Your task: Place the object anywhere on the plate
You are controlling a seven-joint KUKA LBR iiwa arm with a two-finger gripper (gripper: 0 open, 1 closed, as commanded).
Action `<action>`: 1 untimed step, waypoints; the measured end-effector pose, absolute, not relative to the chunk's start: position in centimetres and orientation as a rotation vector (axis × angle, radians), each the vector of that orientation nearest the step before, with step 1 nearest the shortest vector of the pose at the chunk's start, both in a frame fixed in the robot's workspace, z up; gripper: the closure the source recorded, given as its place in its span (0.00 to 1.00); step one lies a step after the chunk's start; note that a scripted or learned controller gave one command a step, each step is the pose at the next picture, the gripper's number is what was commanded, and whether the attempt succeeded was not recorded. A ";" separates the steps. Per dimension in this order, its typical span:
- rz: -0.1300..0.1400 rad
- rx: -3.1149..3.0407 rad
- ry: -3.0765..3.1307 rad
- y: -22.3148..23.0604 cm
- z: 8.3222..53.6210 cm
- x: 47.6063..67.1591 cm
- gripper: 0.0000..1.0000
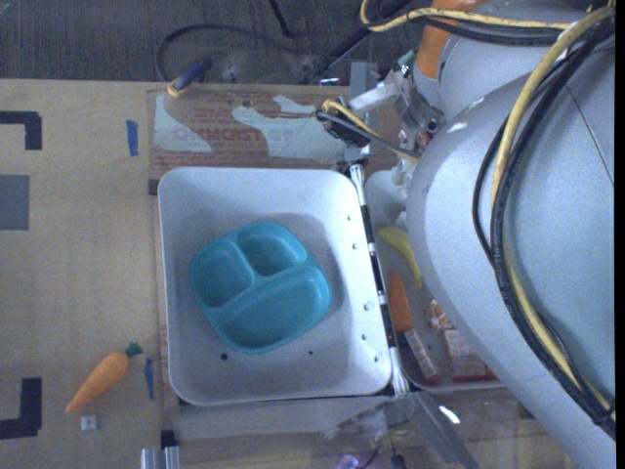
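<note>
A blue plate (259,286) with three compartments lies in the left white bin (186,203), a little left of its middle. In the right bin, beside the divider, I see a yellow banana-shaped piece (399,247), an orange carrot-like piece (399,303) and some small red and white pieces (444,345). The grey arm (518,213) with its orange band covers most of the right bin. The gripper itself is hidden under the arm.
An orange toy carrot (98,379) lies on the wooden bench outside the left bin, at the lower left. Blue tape marks (132,137) and black corner marks are on the bench. Cables loop over the arm at the top right.
</note>
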State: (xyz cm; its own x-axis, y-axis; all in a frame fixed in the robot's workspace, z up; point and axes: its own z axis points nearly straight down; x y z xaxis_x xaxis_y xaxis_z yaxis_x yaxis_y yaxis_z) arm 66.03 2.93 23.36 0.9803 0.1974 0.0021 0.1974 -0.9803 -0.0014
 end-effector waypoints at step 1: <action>0.004 -3.118 -0.378 9.5 21.2 60.1 1.00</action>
State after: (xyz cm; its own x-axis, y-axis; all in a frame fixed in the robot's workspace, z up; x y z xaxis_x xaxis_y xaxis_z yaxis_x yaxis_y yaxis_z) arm 60.11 9.48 21.21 0.9710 0.2389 -0.0023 0.2389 -0.9711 -0.0011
